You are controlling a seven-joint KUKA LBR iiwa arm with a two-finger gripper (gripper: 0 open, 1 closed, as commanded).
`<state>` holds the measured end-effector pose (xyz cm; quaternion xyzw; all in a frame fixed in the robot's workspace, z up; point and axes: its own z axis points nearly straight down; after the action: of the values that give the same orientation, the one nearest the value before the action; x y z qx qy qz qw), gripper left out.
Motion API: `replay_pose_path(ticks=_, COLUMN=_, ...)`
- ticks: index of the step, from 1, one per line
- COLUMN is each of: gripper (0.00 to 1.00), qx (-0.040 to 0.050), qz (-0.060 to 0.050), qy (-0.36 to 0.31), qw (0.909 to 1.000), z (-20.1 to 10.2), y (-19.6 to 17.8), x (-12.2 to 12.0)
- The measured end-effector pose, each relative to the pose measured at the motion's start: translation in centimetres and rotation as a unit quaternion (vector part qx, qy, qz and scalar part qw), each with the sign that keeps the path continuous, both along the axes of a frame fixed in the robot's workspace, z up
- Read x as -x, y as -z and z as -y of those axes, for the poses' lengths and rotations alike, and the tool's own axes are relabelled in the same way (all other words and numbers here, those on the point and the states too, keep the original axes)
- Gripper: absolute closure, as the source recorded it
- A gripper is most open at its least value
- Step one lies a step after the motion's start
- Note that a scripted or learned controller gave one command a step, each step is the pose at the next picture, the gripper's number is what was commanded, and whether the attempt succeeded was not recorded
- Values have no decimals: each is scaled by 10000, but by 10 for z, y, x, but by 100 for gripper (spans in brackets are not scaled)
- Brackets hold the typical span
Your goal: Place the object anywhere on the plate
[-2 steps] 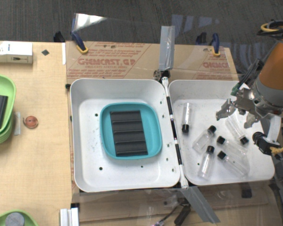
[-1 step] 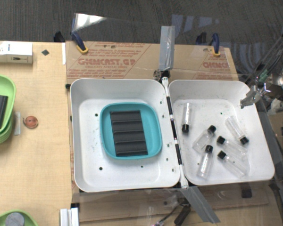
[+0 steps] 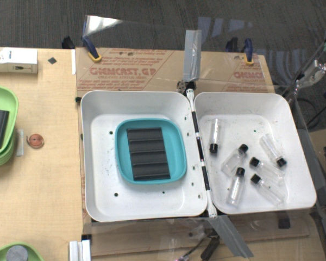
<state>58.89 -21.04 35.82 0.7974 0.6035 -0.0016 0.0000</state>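
Jaws open or shut, I cannot tell; the little clear tubes (image 3: 236,182) with black caps all lie in the right bin (image 3: 293,192); one tube (image 3: 213,135) lies by itself close to the wall between the two bins; the others lie near each other in the middle, some touching; the blue-green plate (image 3: 122,145) sits in the middle of the left bin (image 3: 92,162), well apart from the tubes; a black bumpy block (image 3: 148,153) rests on the plate; green dishes (image 3: 0,145) sit on the wooden bench (image 3: 43,200) at the far left, with a small brown round thing (image 3: 36,140) just beside them.
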Motion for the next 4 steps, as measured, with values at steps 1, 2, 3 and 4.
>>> replay_pose_path(ticks=1, gripper=0, qx=0, qz=-2, qy=257, qw=9997, z=-13, y=-82, x=-71)
replay_pose_path(ticks=2, gripper=0, qx=-2, qz=-5, qy=554, qw=9985, z=-48, y=49, x=-70)
replay_pose_path(ticks=3, gripper=0, qx=1, qz=0, qy=1121, qw=9937, z=-4, y=-59, x=-70)
replay_pose_path(ticks=4, gripper=0, qx=-5, qz=-5, qy=1223, qw=9925, z=-25, y=114, x=-70)
